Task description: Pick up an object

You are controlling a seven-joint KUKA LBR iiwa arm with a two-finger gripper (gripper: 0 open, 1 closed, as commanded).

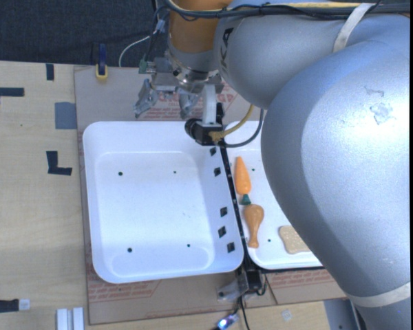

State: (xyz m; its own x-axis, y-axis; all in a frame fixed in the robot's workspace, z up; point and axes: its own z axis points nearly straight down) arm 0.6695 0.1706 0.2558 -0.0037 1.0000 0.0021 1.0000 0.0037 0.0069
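Basically the grey arm (344, 150) is taking up the whole right half of the frame, coming in from the right edge and bending up toward top centre, orange band (196, 12) sitting at the top of the frame above the wrist. Worktop (27, 205) is running light wood across the left side, with dark tape marks on it at upper left and a brown cardboard sheet (120, 102) lying under the bins. Left white bin (155, 205) is sitting in the centre of the frame, nothing but small dark dots showing on its floor. Right white bin (268, 256) is sitting just beside it, touching along the shared edge, and mostly being covered by the arm. The hand (166, 105) is hanging at upper centre, over the cardboard just beyond the far rim of the left bin; its fingers are standing apart with nothing between them. A black round part with cables is hanging just to the right of it near the bin corner. In the visible strip of the right bin, an orange carrot toy (241, 176) is lying along the left wall, a drumstick toy (252, 223) is lying just below it, and a tan cracker-like piece (291, 239) is lying to the lower right, partly hidden by the arm. All three are well apart from the hand.
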